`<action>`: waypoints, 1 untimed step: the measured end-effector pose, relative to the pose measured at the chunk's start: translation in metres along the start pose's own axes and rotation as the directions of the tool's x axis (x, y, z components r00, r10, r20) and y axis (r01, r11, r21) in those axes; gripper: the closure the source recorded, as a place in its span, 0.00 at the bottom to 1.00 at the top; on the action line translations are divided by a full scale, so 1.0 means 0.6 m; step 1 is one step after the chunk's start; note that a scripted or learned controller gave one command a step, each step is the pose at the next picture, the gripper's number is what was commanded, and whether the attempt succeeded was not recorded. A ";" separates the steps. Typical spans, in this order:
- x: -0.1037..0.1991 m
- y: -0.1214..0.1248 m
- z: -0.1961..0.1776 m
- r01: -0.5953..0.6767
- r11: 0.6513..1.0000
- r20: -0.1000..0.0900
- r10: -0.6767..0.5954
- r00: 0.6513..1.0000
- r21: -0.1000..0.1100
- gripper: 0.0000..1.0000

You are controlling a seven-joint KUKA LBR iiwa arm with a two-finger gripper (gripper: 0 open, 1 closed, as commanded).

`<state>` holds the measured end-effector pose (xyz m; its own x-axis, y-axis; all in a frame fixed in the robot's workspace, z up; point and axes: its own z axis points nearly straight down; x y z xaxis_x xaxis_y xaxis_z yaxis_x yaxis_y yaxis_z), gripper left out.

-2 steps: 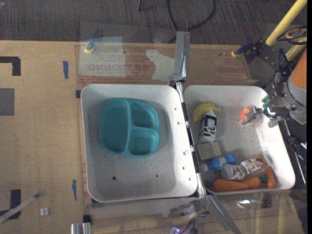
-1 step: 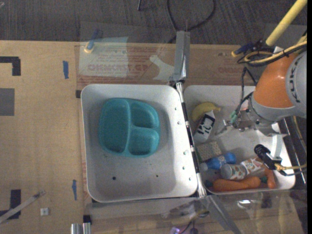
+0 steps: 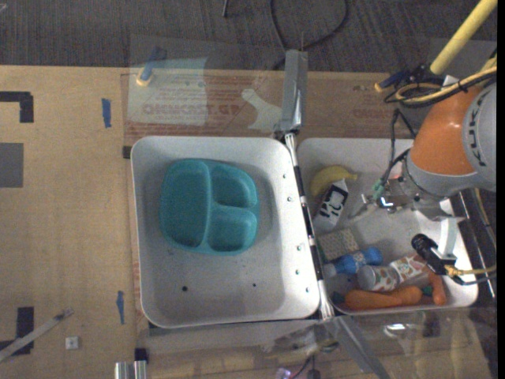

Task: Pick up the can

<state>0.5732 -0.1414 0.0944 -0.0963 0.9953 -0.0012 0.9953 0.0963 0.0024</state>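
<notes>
The can (image 3: 392,273) is being seen lying on its side near the right bin's (image 3: 371,150) front edge, long axis along that edge. The claw (image 3: 384,201), state not discernible, is being held behind it, toward the bin's middle.

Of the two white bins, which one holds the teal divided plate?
The left bin, away from the arm. The teal divided plate lies alone in it, while the right bin is crowded with small items such as a carrot.
</notes>
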 end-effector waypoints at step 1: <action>-0.112 0.130 0.014 0.014 0.999 -0.018 -0.013 1.000 0.048 0.00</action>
<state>0.6575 -0.2008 0.0864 -0.1092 0.9939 0.0167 0.9929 0.1099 -0.0460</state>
